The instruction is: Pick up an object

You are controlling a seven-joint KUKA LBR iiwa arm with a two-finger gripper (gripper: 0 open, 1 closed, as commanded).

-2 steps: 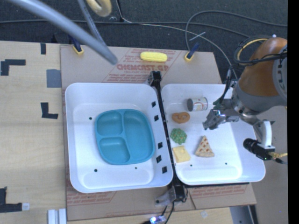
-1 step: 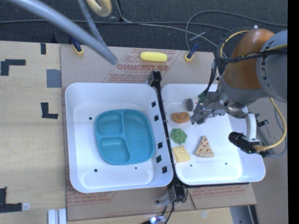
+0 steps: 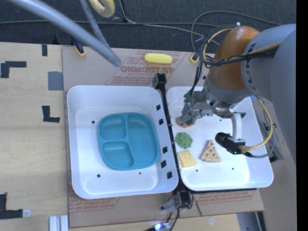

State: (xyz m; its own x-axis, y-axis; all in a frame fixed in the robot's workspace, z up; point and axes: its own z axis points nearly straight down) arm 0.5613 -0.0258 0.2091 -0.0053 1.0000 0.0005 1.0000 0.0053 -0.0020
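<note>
Four small food items lie in the right bin (image 3: 260, 177). A brownish round piece (image 3: 185, 123), perhaps a cookie or doughnut, sits near the bin's left wall, and the gripper (image 3: 188, 115) is down right over it, its dark fingertips at or just above the piece. Whether the tips are apart or closed on it cannot be told from this angle, and the piece looks to be resting on the bin floor. Just below lies a green broccoli floret (image 3: 183, 139), then a yellow cheese-like block (image 3: 186, 158) close to the divider. Beside the block, to its right, is a pizza slice (image 3: 210, 152), triangular with red dots. A black cylindrical part with a yellow cable hangs from the wrist near the slice.

The grey arm (image 3: 276, 57) with its orange band comes in from the right, cables looping around it. In the left bin (image 3: 77, 129) rests a teal divided plate (image 3: 128, 140) with three compartments. Beyond the bins, on the cardboard sheet (image 3: 134, 69), lies a yellow banana-shaped item (image 3: 158, 58).
</note>
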